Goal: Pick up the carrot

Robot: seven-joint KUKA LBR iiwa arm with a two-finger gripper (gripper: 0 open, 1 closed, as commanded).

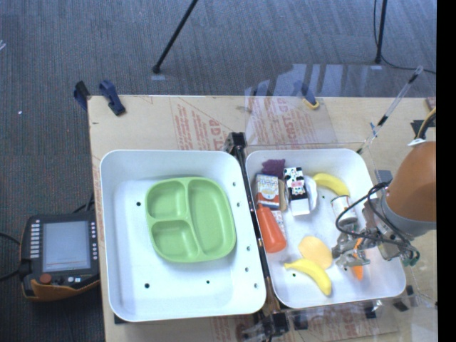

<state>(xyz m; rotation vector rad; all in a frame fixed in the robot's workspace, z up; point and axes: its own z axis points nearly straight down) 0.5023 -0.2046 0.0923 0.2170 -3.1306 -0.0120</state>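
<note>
The carrot [271, 230], a stubby orange piece with a smooth plastic look, lies in the right bin [370, 164] against its left wall, just below a small printed carton [268, 189]. From the camera view, both bins are shallow, white and round-cornered, set side by side on a tabletop [171, 123] of pale board marked with red lettering. The left bin [117, 169] carries a light green plate [191, 219] with three compartments, glossy and moulded. Beside the carrot stand a black-and-white carton [297, 189] and a purple item [273, 167]; a curved yellow banana [332, 184] lies further right. A second banana [312, 273] rests near the bin's front, touching a flat yellow-orange piece [315, 251]. The tool [354, 251] hangs low over the right part of that bin, well apart from the carrot, with the yellow-orange piece lying between them. A small orange bit [358, 270] shows at the tool's tip. Whether the tool is released or clenched I cannot tell.
</note>
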